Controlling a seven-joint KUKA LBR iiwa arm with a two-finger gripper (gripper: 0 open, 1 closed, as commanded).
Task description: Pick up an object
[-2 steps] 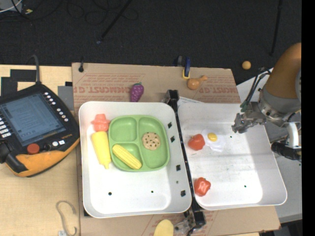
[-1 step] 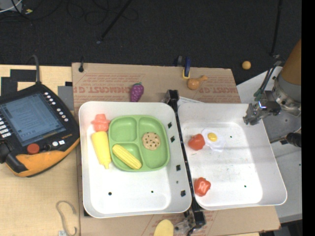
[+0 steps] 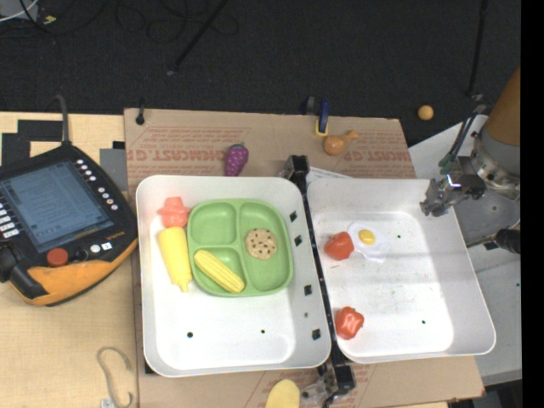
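Over the right bin's (image 3: 476,313) far right corner, pincer (image 3: 438,195) hovering, grip state impossible to tell, nothing visibly held, red tomato (image 3: 339,246), fried egg (image 3: 367,237) and red pepper (image 3: 349,321) lying below.

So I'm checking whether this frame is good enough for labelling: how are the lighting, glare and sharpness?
Camera view: light is even and soft, with only faint shadows beside the yellow bottle and corn; the right bin looks bright but shows no harsh glare; the toys are reasonably sharp, while the gripper at the right bin's far edge is small and hard to read.
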